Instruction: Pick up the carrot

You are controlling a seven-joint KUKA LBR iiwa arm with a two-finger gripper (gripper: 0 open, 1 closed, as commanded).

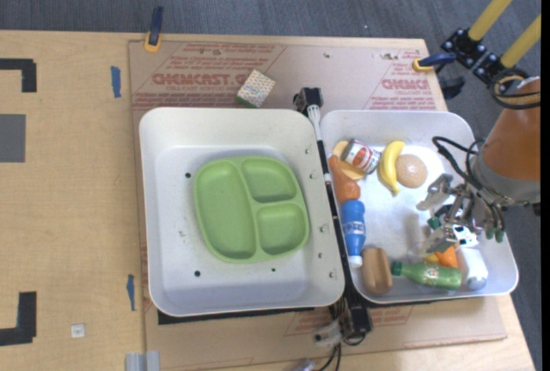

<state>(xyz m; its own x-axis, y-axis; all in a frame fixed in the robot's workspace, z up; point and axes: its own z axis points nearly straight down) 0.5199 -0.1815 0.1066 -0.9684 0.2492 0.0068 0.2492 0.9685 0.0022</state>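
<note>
The carrot (445, 257) is a small orange piece in the right bin (493, 285), near the front right corner. It lies just above a green bottle (427, 275) and is partly covered by the gripper. My gripper (454, 221) hangs low over that corner, directly behind and over the carrot, with cables and the orange-banded wrist (514, 150) reaching in from the right. Nothing in the view shows the carrot being held.
The right bin also holds a banana (392, 165), a round peach-coloured ball (412, 170), a small can (360, 157), an orange-red item (345, 185), a blue bottle (352, 223) and a brown bread-like item (375, 268). The left bin (163, 215) holds a green divided plate (251, 208).
</note>
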